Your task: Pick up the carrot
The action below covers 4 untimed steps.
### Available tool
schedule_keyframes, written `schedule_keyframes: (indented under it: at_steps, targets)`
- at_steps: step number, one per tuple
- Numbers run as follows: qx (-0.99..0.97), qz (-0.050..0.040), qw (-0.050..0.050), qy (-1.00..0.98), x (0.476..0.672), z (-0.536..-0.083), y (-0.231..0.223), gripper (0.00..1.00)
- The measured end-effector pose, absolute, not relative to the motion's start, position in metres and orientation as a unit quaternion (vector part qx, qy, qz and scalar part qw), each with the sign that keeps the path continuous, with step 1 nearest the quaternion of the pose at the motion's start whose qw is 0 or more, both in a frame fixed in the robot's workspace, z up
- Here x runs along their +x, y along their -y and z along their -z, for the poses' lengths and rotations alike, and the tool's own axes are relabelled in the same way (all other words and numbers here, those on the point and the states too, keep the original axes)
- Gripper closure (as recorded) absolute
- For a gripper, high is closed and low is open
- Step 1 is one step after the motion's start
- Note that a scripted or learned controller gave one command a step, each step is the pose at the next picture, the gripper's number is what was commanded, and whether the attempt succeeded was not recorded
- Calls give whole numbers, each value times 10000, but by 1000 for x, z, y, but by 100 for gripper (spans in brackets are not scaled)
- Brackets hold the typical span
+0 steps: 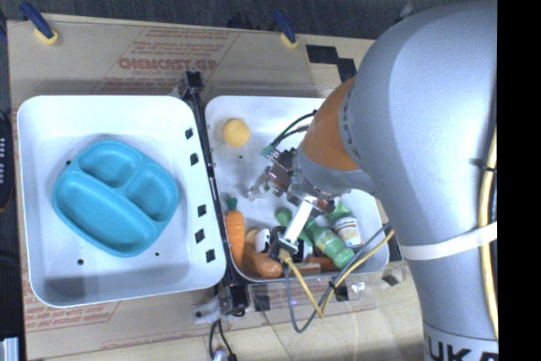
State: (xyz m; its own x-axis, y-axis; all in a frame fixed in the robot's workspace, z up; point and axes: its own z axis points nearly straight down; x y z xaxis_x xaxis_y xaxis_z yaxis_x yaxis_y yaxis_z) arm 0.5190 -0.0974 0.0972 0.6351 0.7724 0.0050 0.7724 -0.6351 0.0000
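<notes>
The carrot [235, 234], orange with a small green top, lies lengthwise against the left wall of the right bin [279, 107], near its front corner. My gripper [265, 184] hangs over the middle of that bin, a little up and to the right of the carrot's green end and apart from it. Nothing shows between the gripper and the carrot. The arm's wrist covers the bin's right half.
A yellow lemon [236, 132] sits at the back of the right bin. A brown sausage [259, 267] lies by the carrot's front end, and green bottles [331, 242] lie to the right. The left bin [51, 131] holds a blue divided plate [116, 196].
</notes>
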Motion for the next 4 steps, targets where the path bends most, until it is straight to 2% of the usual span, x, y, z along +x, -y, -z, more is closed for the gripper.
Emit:
schedule_keyframes:
  at_steps: [1, 2, 3, 4]
  targets:
    - [-9276, 20, 23, 3736, 602, -196, 58, 0]
    - [-9420, -66, 40, 3355, 621, -88, 90, 0]
    - [-9382, -80, 86, 3458, 623, -100, 85, 100]
    - [-9380, -87, 95, 3464, 622, -100, 85, 0]
